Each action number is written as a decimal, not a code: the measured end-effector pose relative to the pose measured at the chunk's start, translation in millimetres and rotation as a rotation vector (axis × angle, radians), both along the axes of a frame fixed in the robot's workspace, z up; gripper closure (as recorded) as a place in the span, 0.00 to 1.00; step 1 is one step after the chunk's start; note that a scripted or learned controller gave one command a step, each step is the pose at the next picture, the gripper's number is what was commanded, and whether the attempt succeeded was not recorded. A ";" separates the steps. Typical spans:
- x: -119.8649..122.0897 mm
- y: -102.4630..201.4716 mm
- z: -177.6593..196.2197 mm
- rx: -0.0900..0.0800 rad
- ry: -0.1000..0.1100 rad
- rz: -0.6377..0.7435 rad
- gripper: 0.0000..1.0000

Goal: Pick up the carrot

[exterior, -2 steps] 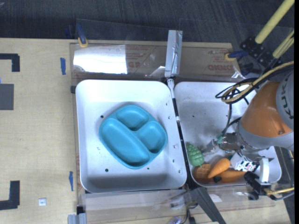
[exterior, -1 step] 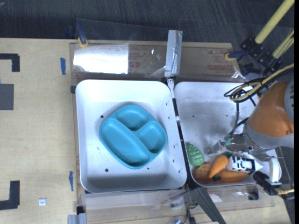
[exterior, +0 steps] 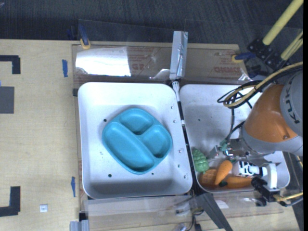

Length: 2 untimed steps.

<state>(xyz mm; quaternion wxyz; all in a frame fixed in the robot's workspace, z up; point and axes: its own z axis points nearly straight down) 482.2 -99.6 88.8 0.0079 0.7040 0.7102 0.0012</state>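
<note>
The carrot (exterior: pixel 223 171) is an orange tapered piece lying at a slant near the front edge of the right bin (exterior: pixel 202 114). My gripper (exterior: pixel 233 151) hangs just above and behind the carrot's upper end, under the arm's orange band (exterior: pixel 269 121). The arm's body hides the space around the gripper's tip. I see nothing lifted off the bin floor.
A green bumpy vegetable (exterior: pixel 199 160) lies left of the carrot, a brownish piece (exterior: pixel 208 177) in front of it, and a long orange piece (exterior: pixel 239 182) along the front wall. A blue divided plate (exterior: pixel 137 139) sits in the left bin (exterior: pixel 96 105). Cables (exterior: pixel 238 97) loop over the right bin's back.
</note>
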 end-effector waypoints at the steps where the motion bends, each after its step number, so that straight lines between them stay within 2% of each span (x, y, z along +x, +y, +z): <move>1: 0.7 -4.8 -0.8 0.005 0.001 0.089 0.00; 2: 0.3 -4.5 -0.8 0.005 0.001 0.079 0.00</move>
